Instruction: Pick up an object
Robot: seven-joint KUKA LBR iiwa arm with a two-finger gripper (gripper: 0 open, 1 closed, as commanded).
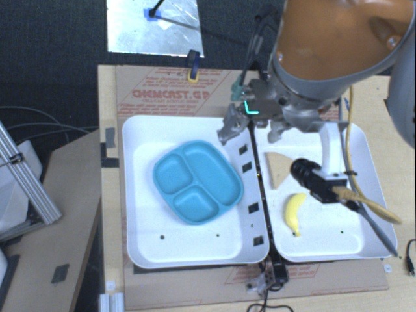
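Here is the arm, reaching in from the right, and its hand (253, 123) hangs right over the divider (259, 194) where the two bins meet, at the far end of it. Whether the fingers are apart or together, I cannot tell; the wrist blocks the angle, and nothing shows clamped between them.

Left of the divider, the left bin (140, 239) carries a blue sectioned plate (197, 181), lying flat near the middle, three compartments facing up.

Right of the divider, the right bin (325, 242) holds the rest. A tan wedge (277, 167) lies closest to the divider, just beside it. A banana (294, 213) lies nearer the camera than the wedge. A black-headed brush (318, 182) with a pale handle lies angled just beside the banana, further from the divider.

Both bins rest on the cardboard-covered surface (166, 91).
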